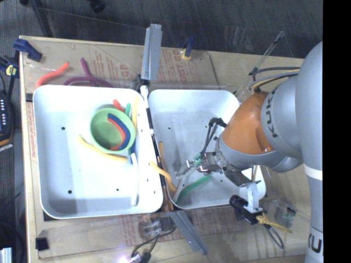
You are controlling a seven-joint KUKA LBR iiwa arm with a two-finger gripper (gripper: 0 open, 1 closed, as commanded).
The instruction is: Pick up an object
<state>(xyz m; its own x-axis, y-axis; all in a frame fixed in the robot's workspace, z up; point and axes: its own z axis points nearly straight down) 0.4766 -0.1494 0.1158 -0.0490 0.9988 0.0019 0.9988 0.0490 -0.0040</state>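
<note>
The task names no particular object, and several lie in the 2 bins. In the right bin point(186, 111) a green curved strip point(193, 187) lies on the floor near the bin's front edge, slanting from the front-left corner up toward the gripper. A thin yellow stick point(164, 175) lies against the left wall of the same bin, close to the divider between the 2 bins, its lower end near the front-left corner.

The gripper point(198, 166) is down inside the right bin, low over the floor in the front half, just above the upper end of the green curved strip. Small greenish and metallic parts show at its tip, but whether the fingers are apart or together, or clamped on anything, cannot be made out from this angle. The arm point(285, 125) reaches in over the bin's right edge, its orange band point(247, 127) hanging above the bin's right side, with black cables looping down toward the wrist.

The left bin point(60, 163) holds a green bowl point(112, 129) in its back-right quarter, with a red curved piece and a blue curved piece lying across the bowl. A long yellow strip point(104, 148) runs beneath the bowl's front side, and another yellow piece stands against the bin's right wall.

On the bench point(109, 59) behind the left bin, near the back-left corner, lie an orange tool point(52, 74) and a purple cord point(88, 81).
</note>
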